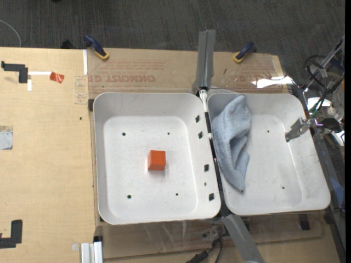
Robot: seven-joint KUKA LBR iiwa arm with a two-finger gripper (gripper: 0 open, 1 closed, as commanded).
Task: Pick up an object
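Nothing's grabbed yet. The gripper (299, 129) sits at the right edge of the right bin (285, 196), and honestly I can't tell how it's set from here — too small and cluttered, with nothing visibly in it.

Two candidates: an orange block (157, 160) sitting alone near the middle of the left bin (109, 201), and a grey towel (233, 141) draped along the right bin's left side, against the divider.

I'd go for the block — come straight down, centred on it. It looks roughly cubic, so no real long axis, sides about square to the bin walls. The towel runs lengthwise top to bottom.
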